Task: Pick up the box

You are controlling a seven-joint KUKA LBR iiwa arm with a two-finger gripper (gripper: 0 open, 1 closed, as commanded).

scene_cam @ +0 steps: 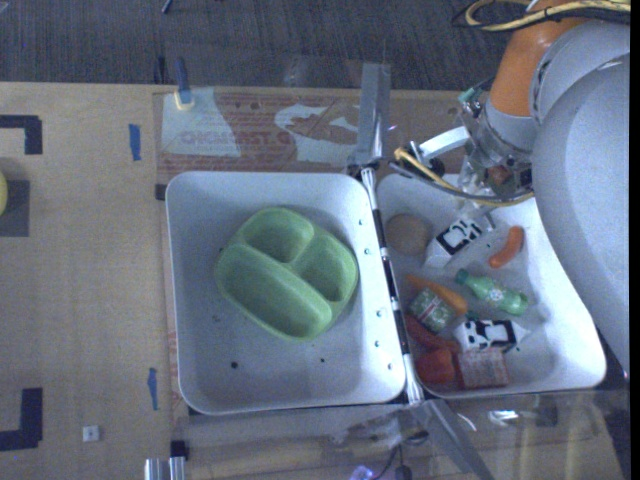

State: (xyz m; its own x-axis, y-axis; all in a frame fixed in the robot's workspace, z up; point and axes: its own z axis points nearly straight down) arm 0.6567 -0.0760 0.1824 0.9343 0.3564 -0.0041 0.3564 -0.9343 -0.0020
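A white box with a black pattern [457, 238] lies tilted in the upper part of the right bin [575, 353]. My gripper [480, 190] hangs just above and behind this box, at the end of the grey arm with the orange band [520, 68]. Whether it touches the box is unclear. A second black-and-white box [488, 334] lies near the bin's front. A brown box [483, 368] sits beside it at the front wall.
The right bin also holds a brown round item [406, 234], an orange sausage shape [505, 247], a green bottle [492, 292], a carrot [440, 290], a green can [431, 311] and a red item [435, 364]. A green divided plate [287, 271] lies in the left bin [190, 368].
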